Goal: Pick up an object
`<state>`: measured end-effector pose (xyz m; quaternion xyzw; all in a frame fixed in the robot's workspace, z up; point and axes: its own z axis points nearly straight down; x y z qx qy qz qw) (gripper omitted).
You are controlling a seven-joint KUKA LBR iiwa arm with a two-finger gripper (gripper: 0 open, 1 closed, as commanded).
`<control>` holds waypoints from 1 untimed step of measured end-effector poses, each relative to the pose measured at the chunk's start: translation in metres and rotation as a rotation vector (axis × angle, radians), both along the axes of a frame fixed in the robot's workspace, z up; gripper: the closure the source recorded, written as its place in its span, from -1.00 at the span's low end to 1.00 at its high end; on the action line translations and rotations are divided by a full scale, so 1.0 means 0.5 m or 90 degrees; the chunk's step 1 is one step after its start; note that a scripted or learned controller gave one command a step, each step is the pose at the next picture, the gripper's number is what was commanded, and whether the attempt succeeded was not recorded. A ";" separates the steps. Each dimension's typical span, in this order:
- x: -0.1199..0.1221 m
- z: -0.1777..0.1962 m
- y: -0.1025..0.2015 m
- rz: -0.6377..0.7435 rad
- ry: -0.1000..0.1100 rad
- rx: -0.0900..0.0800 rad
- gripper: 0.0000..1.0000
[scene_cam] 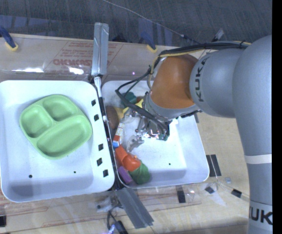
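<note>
— Gripper [140, 139]? Down inside the right bin [190, 150], fingers spread apart, nothing between.
— Objects [131, 167]? Heaped against the bin's left wall, just near-left of the fingertips.

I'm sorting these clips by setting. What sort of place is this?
Most likely a robotics lab bench set up for grasping trials: a grey arm reaches over two white bins, one holding a green divided plate, the other small toys.

Divided plate [56, 126] lying in left bin [14, 179]; small items [130, 167] sitting in right bin [194, 155], crowding its left wall.
</note>
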<state>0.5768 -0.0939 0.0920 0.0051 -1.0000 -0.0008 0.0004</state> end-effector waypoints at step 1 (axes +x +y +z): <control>0.077 0.333 -0.075 0.175 -0.009 -0.004 -1.00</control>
